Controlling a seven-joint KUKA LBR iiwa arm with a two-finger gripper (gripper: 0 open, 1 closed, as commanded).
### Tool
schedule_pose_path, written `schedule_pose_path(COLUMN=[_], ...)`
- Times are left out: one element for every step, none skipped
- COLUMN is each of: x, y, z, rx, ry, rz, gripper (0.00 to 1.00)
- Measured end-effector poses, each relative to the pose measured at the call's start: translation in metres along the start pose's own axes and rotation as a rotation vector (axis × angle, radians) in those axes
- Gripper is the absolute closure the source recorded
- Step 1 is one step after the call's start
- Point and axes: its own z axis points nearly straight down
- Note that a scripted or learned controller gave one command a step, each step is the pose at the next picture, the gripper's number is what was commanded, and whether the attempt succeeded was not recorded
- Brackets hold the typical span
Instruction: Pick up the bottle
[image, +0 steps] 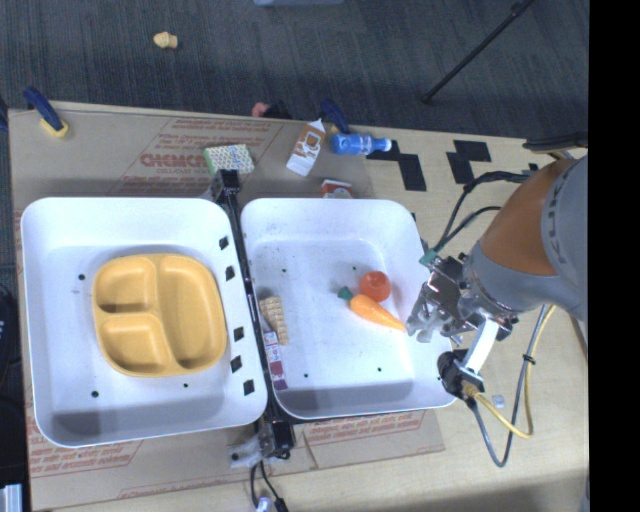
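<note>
A small blue bottle (355, 144) with a pale cap end lies on its side on the bench, behind the right bin (300, 225) and outside it. My gripper (424, 320) hangs over the right wall of that bin, far in front of the bottle. It is just right of an orange carrot (376, 312). Nothing shows in its grasp.
In the right bin a red-orange tomato (375, 284) touches the carrot, and a tan corn-like piece (272, 318) lies by the left wall. The left bin (50, 230) holds a yellow divided plate (158, 312). A small carton (306, 148) and a patterned block (229, 158) lie near the bottle.
</note>
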Motion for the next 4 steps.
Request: schedule_pose_path(x=[0.000,-0.008,-0.008,-0.008], y=[0.001,0.006,0.007,0.007], z=[-0.017,-0.012,-0.019,-0.051], rx=[-0.002,-0.003,-0.003,-0.002], ry=[0.001,0.001,0.001,0.002], rz=[0.440,0.542,0.697,0.697], gripper=[1.00,1.00,1.00,1.00])
